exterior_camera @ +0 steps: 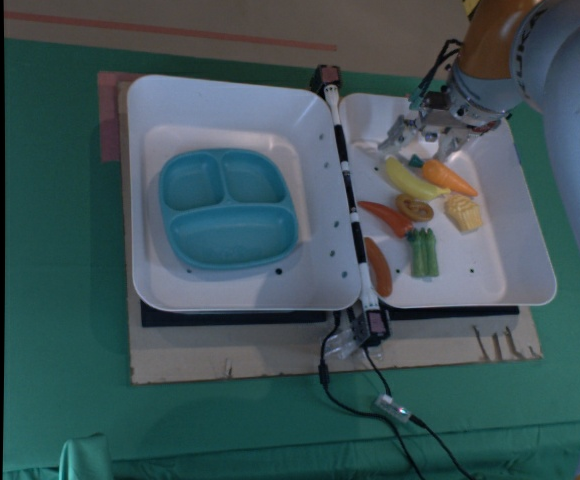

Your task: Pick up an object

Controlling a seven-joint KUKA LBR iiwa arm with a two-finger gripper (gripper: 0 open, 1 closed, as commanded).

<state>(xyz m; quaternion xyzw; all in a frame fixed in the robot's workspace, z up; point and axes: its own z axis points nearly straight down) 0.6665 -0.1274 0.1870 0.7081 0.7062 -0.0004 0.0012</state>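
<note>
- Target pile: toy food in the right bin (525, 258), the landmark for everything below.
- Banana (408, 178), yellow, smooth, curved, lies in the bin's upper half, just under the gripper (425, 140).
- Carrot (450, 178), orange, tapered, green tip, just beside the banana, toward the arm's side.
- Round orange slice (415, 207) near the bin's middle; corn piece (462, 212), yellow and bumpy, beside it.
- Red chili (385, 217), long and pointed, sits toward the divider rail (348, 183).
- Green asparagus bundle (425, 252) in the lower half; orange-red sausage shape (378, 266) near the bin's lower left edge.
- Gripper is low over the bin's upper part, right above banana and carrot. Fingers look spread; nothing visible between them. Contact with the items: cannot tell.
- Arm (560, 58): grey, smooth, orange band, comes in over the bin's far right corner.
- Left bin (170, 103), glossy white with rounded corners, abuts the right bin across the rail; holds a teal three-compartment plate (228, 208).
- Counter (60, 268): green mat, brown cardboard sheet (230, 353) under both bins.
- Black cables (370, 388) trail out below the right bin's near edge.
- Beyond the mat: tan floor (220, 3) with a red line.
</note>
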